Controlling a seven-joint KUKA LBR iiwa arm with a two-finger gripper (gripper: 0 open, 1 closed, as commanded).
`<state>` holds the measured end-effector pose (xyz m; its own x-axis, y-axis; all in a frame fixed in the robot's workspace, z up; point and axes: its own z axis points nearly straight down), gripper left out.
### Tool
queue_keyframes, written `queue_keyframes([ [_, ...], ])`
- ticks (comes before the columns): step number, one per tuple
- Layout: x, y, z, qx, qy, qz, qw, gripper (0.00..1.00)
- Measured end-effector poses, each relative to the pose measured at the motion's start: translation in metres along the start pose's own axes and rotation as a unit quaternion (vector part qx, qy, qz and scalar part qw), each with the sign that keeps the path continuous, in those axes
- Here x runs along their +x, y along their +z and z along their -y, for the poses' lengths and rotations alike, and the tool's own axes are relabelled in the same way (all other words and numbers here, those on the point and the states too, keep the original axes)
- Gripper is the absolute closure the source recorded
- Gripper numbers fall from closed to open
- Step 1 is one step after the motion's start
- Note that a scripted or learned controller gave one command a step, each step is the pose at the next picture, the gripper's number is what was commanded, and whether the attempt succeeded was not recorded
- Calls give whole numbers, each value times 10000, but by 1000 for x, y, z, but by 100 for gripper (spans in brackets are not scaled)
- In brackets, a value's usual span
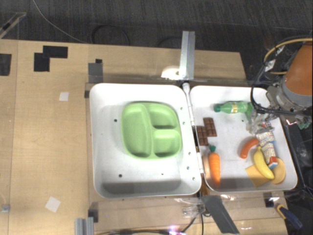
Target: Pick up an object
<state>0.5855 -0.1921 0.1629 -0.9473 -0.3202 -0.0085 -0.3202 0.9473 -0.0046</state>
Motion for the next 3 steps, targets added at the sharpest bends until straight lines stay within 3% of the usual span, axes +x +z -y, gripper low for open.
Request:
queue_keyframes([
  [1,-1,0,-2,-7,-9,3,10000,0],
  [2,27,73,-10,13,378,26,9993,0],
  [3,72,72,-24,16,198,32,9998,0],
])
